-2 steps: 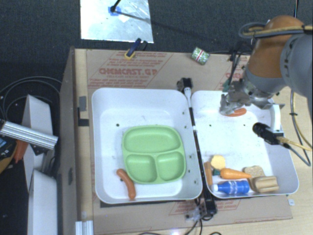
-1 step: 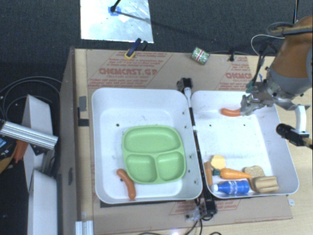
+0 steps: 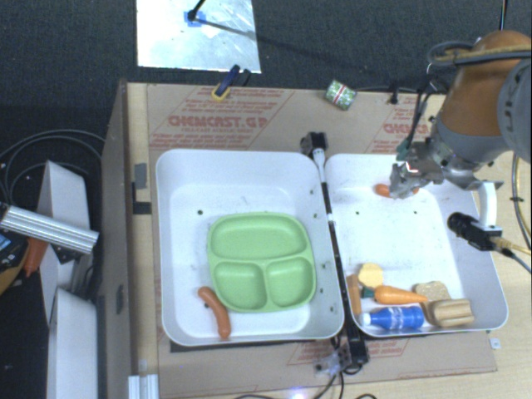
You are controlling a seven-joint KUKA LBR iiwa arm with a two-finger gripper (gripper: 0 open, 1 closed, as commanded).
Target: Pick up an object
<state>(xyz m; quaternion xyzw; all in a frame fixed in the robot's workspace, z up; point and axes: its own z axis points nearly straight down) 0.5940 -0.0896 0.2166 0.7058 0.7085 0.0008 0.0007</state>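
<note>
Blue bottle at right bin near edge, beside carrot, bread pieces. Target: small orange piece at bin's far edge, touching gripper. Likely light, smooth, slippery; pinch across middle. Claw state: cannot tell.

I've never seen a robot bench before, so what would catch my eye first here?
Probably the bright green divided tray in the left bin, with a toy sausage beside it. Then the arm's hand, low over a small orange item at the right bin's far end, and toy foods heaped along the near edge.
</note>
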